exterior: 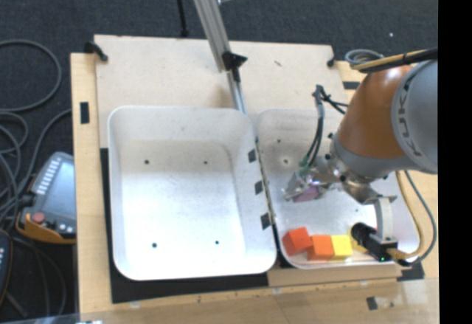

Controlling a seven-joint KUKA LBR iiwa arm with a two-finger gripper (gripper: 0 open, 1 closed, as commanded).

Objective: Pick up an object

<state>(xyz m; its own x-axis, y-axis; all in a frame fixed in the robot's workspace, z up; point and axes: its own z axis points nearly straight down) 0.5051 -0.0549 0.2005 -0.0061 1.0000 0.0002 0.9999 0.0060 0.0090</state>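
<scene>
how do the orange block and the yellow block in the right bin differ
The orange block is red-orange and sits turned at an angle, leftmost in the row. The yellow block is yellow, lies squarer to the bin's near rim, and is rightmost. Both are small cube-like blocks, similar in size.

Grey arm (417, 119) w/ orange band, green cable.

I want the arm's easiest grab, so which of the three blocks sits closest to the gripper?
The red block, leftmost in the row and nearest the gripper.
</scene>
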